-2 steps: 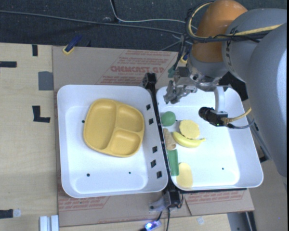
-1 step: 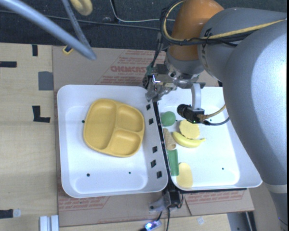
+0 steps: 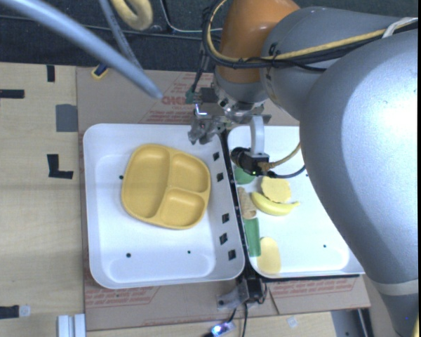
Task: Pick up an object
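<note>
Yellow plate [image 3: 165, 186] lies in the left bin [image 3: 98, 213], near the fingers [image 3: 205, 133], whose gap cannot be told

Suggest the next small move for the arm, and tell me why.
Probably slide the tool a little left and nearer, over the rim of the yellow plate, before lowering. It hangs at the left bin, by its far right corner, above bare floor, and the plate lies just beside it.

The arm [image 3: 365, 118] hides much of the right bin [image 3: 312, 241] and is cut off at the right edge. A green thing [image 3: 243, 176] beside the banana [image 3: 274, 206] is partly covered, unidentifiable.
</note>
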Robot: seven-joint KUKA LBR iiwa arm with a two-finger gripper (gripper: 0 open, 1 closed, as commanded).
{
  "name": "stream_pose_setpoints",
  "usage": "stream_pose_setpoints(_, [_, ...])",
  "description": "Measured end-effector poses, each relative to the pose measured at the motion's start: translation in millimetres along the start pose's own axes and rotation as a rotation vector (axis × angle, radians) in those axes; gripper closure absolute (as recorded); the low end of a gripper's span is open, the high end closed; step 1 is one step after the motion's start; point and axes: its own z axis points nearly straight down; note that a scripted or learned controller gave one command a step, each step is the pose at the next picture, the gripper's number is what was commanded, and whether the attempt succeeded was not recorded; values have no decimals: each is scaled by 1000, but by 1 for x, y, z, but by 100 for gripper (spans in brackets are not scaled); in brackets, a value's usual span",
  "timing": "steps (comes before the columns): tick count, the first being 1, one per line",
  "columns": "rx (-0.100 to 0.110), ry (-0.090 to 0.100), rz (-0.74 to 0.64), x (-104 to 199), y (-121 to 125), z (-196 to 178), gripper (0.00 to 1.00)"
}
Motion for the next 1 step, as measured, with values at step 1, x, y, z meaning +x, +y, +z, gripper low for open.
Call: stream_pose_setpoints(1, [1, -3, 4, -4, 0, 0, 0])
